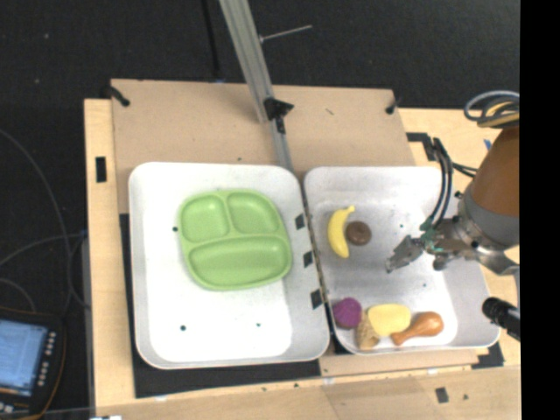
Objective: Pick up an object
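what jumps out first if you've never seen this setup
The bright green divided plate in the left bin stands out most. In the right bin, a yellow banana lies beside a brown ball, with the gripper above the bin's middle.

The arm (500, 182) reaches in from the right side of the view, its grey body carrying an orange band just above the wrist. The wrist bends down and leftward, ending in the gripper (415, 254). The 2 fingers (402, 257) point left and slightly down, spread a little apart, with nothing between them.
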